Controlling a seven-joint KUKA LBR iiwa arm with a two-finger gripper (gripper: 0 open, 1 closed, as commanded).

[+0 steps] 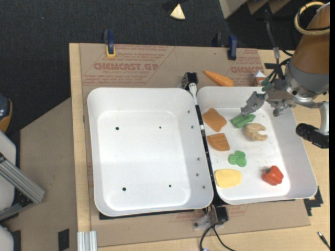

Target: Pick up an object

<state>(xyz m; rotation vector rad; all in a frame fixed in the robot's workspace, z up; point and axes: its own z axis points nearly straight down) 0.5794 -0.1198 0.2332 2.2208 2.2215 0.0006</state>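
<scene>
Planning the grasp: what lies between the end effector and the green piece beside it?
Nothing visible. The end effector hangs right at the green piece in the right bin; the beige piece sits just past it.

Brown board (157, 61), printed in red lettering, carries two white bins side by side, touching along one seam: left bin (97, 140), with four small dark holes in its floor, and right bin (306, 177). Two blue clamps grip the board's far edge, one (109, 40) toward the left corner, one (232, 45) toward the right. A black clip (189, 80) sits at the seam's far end, another (217, 213) at its near end. An orange carrot (219, 78) lies on the board just beyond the right bin's far edge. A yellow wedge (178, 12) lies on the dark floor beyond the board.
</scene>
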